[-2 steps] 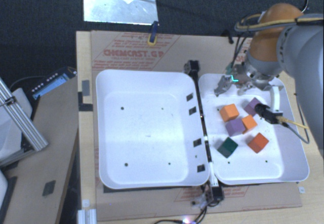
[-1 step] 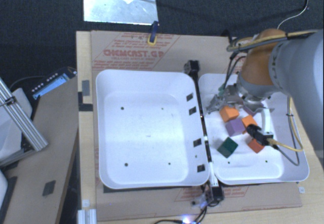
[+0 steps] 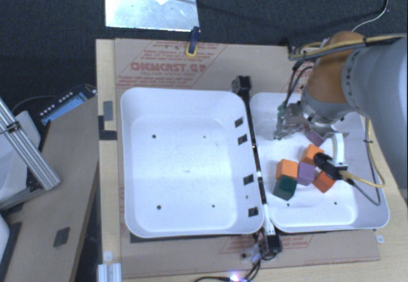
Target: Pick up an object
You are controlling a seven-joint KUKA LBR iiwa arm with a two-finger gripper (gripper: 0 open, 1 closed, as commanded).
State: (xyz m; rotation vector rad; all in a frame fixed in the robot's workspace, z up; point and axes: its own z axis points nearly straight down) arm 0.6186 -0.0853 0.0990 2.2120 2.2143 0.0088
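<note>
you are looking at the gripper [image 3: 290, 122] hanging low over the back part of the right bin [image 3: 366, 210], and the blocks are all lying on the near side of it, toward the front of that bin and a little out toward the arm's side. the closest is an orange block [image 3: 287, 168], sitting just ahead of the tips, with a dark green block [image 3: 284, 188] touching it on its front side. a purple block [image 3: 306, 173] is lying beside those, away to the arm's side of the tips, with more orange pieces crowding it. nothing is sitting between the tips, but you cannot tell from this slant whether they are spread or closed. i would judge the move is turning on coming forward from here; the cluster is tight, so a clean straddle looks doubtful. the left bin [image 3: 137, 147] lies well apart.
</note>
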